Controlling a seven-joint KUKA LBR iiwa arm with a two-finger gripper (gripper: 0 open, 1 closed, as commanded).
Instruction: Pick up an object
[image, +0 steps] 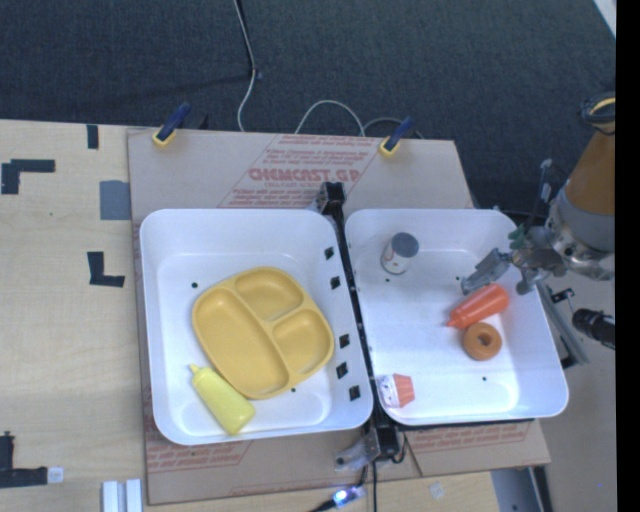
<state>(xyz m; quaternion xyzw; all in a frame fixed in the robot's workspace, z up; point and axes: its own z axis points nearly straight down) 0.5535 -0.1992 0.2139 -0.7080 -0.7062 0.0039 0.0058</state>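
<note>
The desk (60, 330) is pale wood with a brown cardboard sheet (300, 170) laid across it, and on that sheet two shallow white bins sit side by side, touching along their inner walls. The left bin (165, 260) carries a yellow divided plate (262, 330) near its middle, and a yellow squeeze bottle (222, 399) lies by the bin's near left corner, just beside the plate's near edge. The grey arm (590, 195) with its orange band reaches over the right edge of the right bin (520, 395), and its claw (505, 268) hangs low by that edge with its grey fingers (486, 268) spread apart and nothing between them. Directly under the claw's tips lies an orange carrot (479, 305), tilted, close to the bin's right wall; whether the fingers touch it cannot be told. An orange-brown ring like a small doughnut (483, 342) lies just beside the carrot on its near side. A small cylinder with a grey top (400, 251) stands near the far left corner of the right bin. A small orange and white piece (397, 390) lies in its near left corner.
</note>
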